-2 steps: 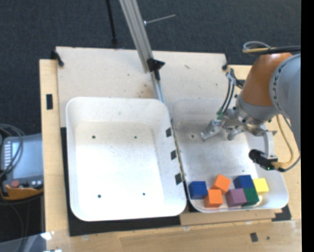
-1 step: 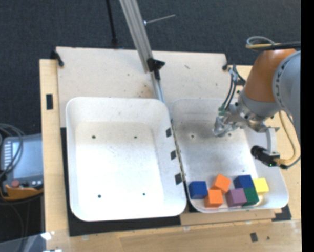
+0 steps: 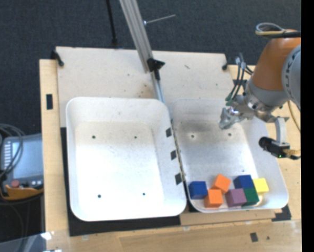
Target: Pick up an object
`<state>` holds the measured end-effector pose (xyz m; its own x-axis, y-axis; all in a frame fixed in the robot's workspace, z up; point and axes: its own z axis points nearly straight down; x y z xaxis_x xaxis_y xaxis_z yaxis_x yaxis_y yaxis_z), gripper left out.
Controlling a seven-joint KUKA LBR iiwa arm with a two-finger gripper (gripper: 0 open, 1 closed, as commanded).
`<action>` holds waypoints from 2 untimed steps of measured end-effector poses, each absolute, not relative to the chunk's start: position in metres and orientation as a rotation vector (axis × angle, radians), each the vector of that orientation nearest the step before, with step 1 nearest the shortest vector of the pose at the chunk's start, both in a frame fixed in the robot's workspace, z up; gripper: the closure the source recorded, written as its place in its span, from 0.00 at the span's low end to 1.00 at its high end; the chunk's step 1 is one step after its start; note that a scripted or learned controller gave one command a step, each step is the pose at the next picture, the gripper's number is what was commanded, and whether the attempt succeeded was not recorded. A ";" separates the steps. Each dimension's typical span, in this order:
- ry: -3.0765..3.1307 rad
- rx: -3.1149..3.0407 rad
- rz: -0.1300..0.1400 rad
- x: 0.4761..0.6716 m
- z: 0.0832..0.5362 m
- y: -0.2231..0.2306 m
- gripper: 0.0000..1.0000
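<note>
You see the gripper (image 3: 229, 118) hanging over the far half of the right bin (image 3: 199, 117), close to that bin's right side, with the grey arm (image 3: 272, 83) and its orange band coming in from the right; I cannot tell how the claw stands, because it is small and blurred here. All the blocks are well apart from it, packed together in the near corner of the right bin against the front rim: a blue block (image 3: 198, 189) on the left, an orange block (image 3: 222, 182) behind a second orange block (image 3: 214, 197), a purple block (image 3: 236, 197) beside it, a green block (image 3: 251, 196), another blue block (image 3: 243, 181) and a yellow block (image 3: 260, 185) nearest the right wall. They touch or almost touch each other, so there is little room between them, but the middle and far floor of this bin is bare. The left bin (image 3: 78, 140) lies just beside the right one, their edges meeting along a line with small dark clips. A slanted metal rail (image 3: 138, 33) crosses above the bench (image 3: 94, 70) toward the place where the bins meet. No label or writing can be read anywhere.
</note>
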<state>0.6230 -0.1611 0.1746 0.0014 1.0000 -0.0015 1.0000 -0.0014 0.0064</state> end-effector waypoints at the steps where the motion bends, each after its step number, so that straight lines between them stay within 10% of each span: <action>1: 2.219 2.212 0.007 0.627 0.239 -0.159 1.00; 2: 2.225 2.213 0.004 0.628 0.261 -0.160 1.00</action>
<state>0.6276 -0.1599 0.2615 -0.0053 1.0000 -0.0009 1.0000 0.0053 0.0043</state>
